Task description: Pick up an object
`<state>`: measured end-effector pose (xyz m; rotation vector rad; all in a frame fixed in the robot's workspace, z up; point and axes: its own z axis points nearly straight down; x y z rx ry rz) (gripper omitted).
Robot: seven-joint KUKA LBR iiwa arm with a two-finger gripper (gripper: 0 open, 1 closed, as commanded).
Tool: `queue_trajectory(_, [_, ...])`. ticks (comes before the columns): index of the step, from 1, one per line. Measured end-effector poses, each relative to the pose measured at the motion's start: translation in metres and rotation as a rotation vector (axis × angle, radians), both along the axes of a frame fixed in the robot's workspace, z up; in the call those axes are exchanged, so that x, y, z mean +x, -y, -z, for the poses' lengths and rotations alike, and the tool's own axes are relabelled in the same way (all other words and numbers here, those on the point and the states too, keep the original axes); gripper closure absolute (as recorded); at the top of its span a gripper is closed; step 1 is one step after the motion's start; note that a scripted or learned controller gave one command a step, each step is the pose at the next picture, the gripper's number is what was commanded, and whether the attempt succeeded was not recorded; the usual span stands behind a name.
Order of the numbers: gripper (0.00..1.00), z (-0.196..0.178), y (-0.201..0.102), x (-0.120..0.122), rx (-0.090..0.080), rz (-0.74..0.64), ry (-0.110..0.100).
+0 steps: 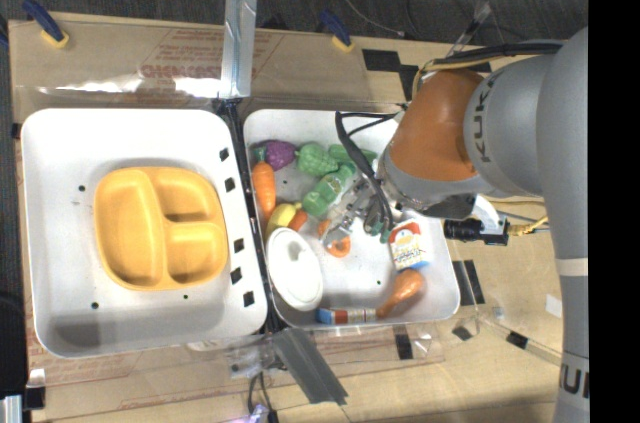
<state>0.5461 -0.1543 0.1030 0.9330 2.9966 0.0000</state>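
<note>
— What do we count on the bench?

— We count two white bins side by side. The left bin (40, 211) holds one thing, a yellow divided tray (160, 226) with three compartments, lying flat near the middle. The right bin (440, 286) is crowded: one carrot (263, 188), one purple vegetable (277, 154), a cluster of green pieces (322, 176), one small yellow piece (283, 215), one white round bowl (295, 269), one small white bottle (407, 246) with a red and blue label, one brown drumstick-shaped piece (403, 290), and one marker-like stick (345, 315).

— And where do we see the arm?

— It reaches in from the right, its orange band (435, 136) above the right bin. The gripper (362, 206) sits low in the middle of that bin, just beside the green pieces and above a small orange bit (337, 246).

— Are the fingers closed on anything?

— We cannot tell; the wrist and cables hide them, and we see nothing plainly between them.

— What crowds the way?

— The green pieces touch the gripper's left side, the bottle lies just right of it, and the bowl sits near below-left.

— How do the long things lie?

— The carrot's long axis runs up and down along the bin's left wall. The stick lies along the near wall, left to right. The brown piece tilts, its thin end toward the lower left.
</note>
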Motion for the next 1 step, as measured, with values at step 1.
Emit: queue_trajectory(1, [1.0, -0.1049, -0.0487, 0.0518, 0.0, -0.032, 0.008])
